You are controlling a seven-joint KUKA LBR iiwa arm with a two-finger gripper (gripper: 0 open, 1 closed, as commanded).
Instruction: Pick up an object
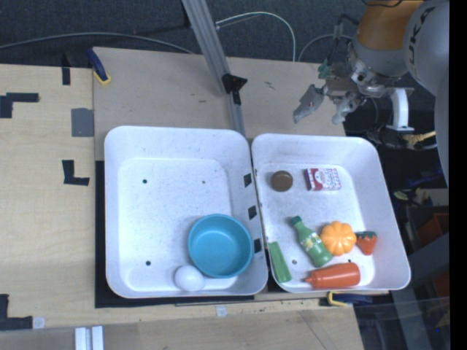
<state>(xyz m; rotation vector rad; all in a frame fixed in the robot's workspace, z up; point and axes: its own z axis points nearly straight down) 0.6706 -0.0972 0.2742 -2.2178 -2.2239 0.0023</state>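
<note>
My gripper (325, 111) hangs above the bench just beyond the far edge of the right bin (387, 195), open, with nothing between its fingers. In that bin lie a brown round disc (282, 181), a red and white carton (322, 179), a green bottle (310, 241), an orange pumpkin (338, 238), a small red fruit (366, 242), a red-orange carrot-shaped piece (334, 275) and a green stick (278, 262). The left bin (146, 159) holds a blue bowl (219, 244) and a white ball (189, 277) at its near edge.
A grey metal pole (211, 42) slants down to the seam between the bins at the back. Cables (270, 20) run over the dark floor behind the bench. Black tape marks (73, 172) lie on the wood to the left.
</note>
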